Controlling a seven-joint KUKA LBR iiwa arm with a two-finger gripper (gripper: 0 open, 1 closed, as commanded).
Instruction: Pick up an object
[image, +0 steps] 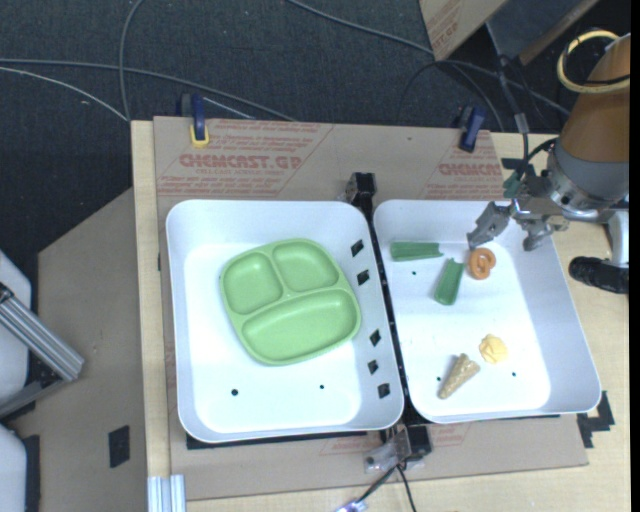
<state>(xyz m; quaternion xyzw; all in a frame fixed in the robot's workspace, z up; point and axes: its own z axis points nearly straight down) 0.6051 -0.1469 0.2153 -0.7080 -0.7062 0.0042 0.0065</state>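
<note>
My gripper (511, 229) hangs over the far edge of the right bin (560, 330), its two fingers spread apart with nothing between them. Just below and left of it lies a small orange ring-shaped object (482, 263). A flat green bar (415, 251) and a green cylinder (447, 282) lie to the left of the ring. Nearer the front of this bin sit a small yellow piece (492, 348) and a tan cone (458, 376).
The left bin (200, 400) holds a green divided plate (290, 300). A row of black clips (366, 300) runs along the seam between the bins. Cables and a cardboard box lie on the dark floor behind the bench.
</note>
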